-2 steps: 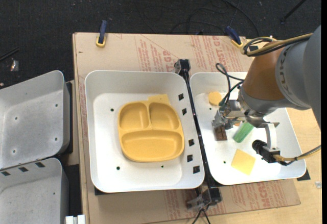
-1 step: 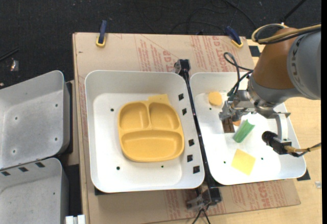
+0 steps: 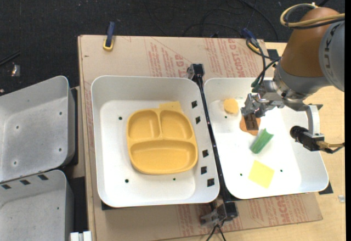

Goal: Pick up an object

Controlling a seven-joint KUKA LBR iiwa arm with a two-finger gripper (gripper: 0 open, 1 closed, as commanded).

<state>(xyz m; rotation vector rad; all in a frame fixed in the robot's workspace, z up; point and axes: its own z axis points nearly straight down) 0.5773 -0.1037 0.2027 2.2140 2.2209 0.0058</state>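
Brown board covers the bench, and two white bins are set on it side by side. Over the right bin the claw is lowered, just above an orange piece that is partly hidden beneath it; whether its jaws are open or shut cannot be told. A small yellow ball lies just left of the claw. A green block lies just below it, and a yellow square further below. A yellow divided tray is seen well to the claw's left, in the left bin.

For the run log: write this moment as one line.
gripper: low in right bin, over orange object | grasp: cannot tell | green block, yellow square: loose | yellow tray: left bin
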